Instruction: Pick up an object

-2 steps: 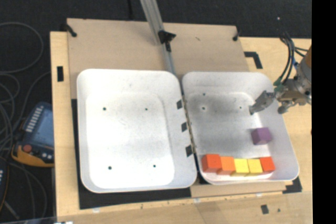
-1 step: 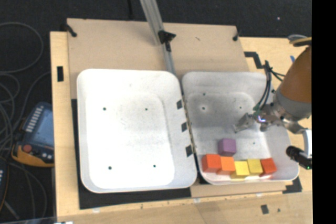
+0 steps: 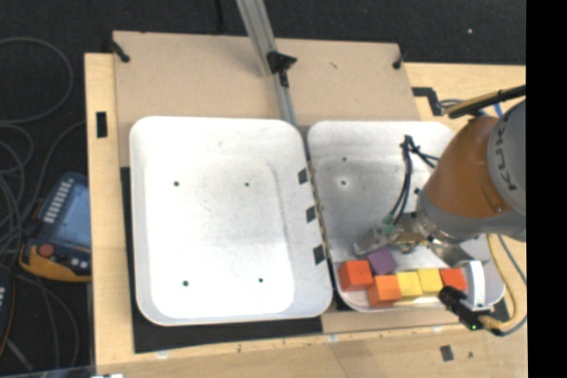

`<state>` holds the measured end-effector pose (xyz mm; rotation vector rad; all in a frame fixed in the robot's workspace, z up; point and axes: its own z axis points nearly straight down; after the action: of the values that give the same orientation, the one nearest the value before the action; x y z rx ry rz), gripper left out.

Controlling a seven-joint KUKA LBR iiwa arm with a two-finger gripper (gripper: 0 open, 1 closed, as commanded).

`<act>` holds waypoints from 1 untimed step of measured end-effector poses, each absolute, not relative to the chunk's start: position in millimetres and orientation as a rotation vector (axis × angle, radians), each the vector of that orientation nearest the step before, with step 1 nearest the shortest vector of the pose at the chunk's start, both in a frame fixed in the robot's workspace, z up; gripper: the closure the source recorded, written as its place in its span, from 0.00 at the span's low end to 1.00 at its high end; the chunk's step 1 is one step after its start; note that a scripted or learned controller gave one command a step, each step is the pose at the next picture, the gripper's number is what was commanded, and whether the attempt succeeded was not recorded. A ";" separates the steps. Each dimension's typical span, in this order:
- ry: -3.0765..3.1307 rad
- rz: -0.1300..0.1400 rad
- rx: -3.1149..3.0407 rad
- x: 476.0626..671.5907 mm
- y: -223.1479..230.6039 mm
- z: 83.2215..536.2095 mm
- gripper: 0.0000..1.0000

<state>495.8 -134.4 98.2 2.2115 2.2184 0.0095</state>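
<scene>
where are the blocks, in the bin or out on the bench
In. The blocks lie in a cluster along the near edge of the right bin.

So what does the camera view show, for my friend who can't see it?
A grey and orange robot arm reaches from the right over the right white bin, just above a cluster of orange, purple, yellow and red blocks in its near corner. The left white bin sits beside it on a wooden bench.

A light brown table [image 3: 106, 217] is seen from above. Two white bins are set on it side by side: the left bin [image 3: 221, 217] and the right bin [image 3: 354, 164], touching.
</scene>
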 end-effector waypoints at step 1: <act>2.218 0.004 2.215 485.8 -119.6 98.1 0.00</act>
<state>485.8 -119.6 98.1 2.2148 2.2180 0.0040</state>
